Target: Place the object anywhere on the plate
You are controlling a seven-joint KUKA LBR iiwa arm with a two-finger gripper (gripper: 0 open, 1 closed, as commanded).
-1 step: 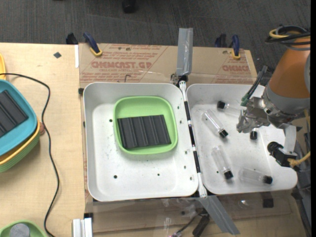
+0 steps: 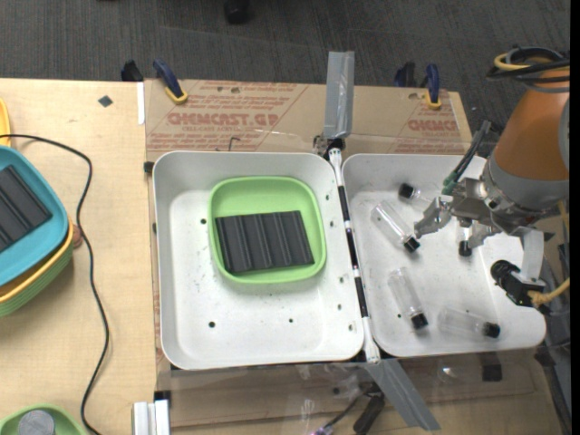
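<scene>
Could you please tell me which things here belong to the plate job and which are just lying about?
Job: green plate, clear vials in the right bin, hand.
Lying about: teal tray, black cable, blue clamps.

Light: bright and even, coming from above.
Shadows: soft and small, inside the left bin [image 2: 181, 243].
Glare: the white bins shine a little.
Sharpness: a bit grainy.

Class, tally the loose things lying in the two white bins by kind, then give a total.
Green plate with a dark ribbed insert, left bin: 1
Clear vials with black caps, right bin: 3 ()
Small loose black cap, right bin: 1
Total: 5
</scene>
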